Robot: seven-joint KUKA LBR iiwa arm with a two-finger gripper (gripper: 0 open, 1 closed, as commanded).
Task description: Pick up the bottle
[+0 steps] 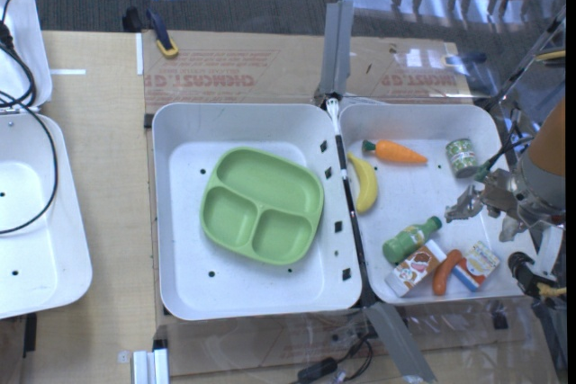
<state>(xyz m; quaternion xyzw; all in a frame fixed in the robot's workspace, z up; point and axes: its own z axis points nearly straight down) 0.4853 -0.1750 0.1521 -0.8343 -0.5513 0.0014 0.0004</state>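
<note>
The green bottle lies on its side in the right bin, near the front, its cap pointing up-right. My gripper hovers at the bin's right side, to the right of the bottle and slightly farther back, apart from it. Its fingers look spread open with nothing between them. The grey arm with its orange band reaches in from the right edge.
Around the bottle lie a red-and-white carton, a sausage and a small box. A banana, a carrot and a green can sit farther back. The left bin holds a green divided plate.
</note>
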